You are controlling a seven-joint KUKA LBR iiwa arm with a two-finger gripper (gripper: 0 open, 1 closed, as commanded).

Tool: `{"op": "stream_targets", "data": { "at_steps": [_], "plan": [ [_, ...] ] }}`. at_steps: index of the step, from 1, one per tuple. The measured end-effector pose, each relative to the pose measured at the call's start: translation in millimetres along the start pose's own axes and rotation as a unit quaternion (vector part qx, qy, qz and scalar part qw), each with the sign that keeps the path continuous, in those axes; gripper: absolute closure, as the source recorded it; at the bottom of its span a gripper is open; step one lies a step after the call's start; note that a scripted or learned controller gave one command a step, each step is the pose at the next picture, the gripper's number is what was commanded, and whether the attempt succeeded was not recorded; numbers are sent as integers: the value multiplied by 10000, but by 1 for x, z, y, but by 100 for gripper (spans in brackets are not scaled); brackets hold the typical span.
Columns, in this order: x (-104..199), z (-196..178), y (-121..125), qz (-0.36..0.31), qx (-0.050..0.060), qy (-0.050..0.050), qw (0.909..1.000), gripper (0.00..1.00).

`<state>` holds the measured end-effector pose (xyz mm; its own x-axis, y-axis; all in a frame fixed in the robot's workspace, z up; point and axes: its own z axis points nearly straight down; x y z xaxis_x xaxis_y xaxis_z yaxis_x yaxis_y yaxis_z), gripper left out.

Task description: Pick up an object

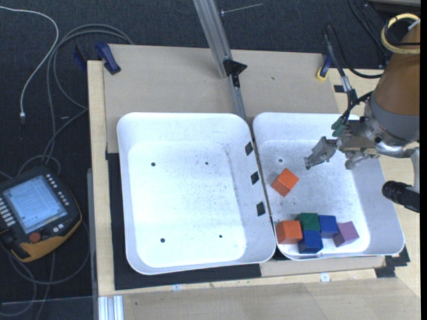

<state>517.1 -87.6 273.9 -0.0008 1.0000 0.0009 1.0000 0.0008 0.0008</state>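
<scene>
Two shallow white bins sit side by side on the desk, seen from above at a slant. Nearest the lower edge, in the front corner of the right bin, lies a cluster of blocks: an orange block at the left of the group, a green block just beside it, a dark blue block in front of the green one, a second blue block to their right, and a purple block at the right end, tilted. The pieces touch or nearly touch one another. Farther back, near the middle of the same bin, a separate orange cube rests alone, turned corner-on and well apart from the cluster. Above and to the right of that cube, the hand hangs over the bin floor, its grey fingers pointing down and leftward toward the cube; nothing is seen between them, and whether they are spread or closed cannot be told. The grey arm with its orange band enters from the right. The left bin shows a speckled floor. Left of the desk, on dark carpet, lies a control pendant with cables. At the far side, a metal pole rises from the desk's rear edge
</scene>
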Motion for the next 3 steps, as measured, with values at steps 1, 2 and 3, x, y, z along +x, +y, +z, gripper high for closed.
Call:
{"op": "stream_targets", "data": {
  "at_steps": [1,2,3],
  "plan": [
    [43,79,19,-21,54,13,10000,0],
    [0,131,32,19,42,-3,10000,0],
    [1,177,37,2,36,6,10000,0]
  ]
}}
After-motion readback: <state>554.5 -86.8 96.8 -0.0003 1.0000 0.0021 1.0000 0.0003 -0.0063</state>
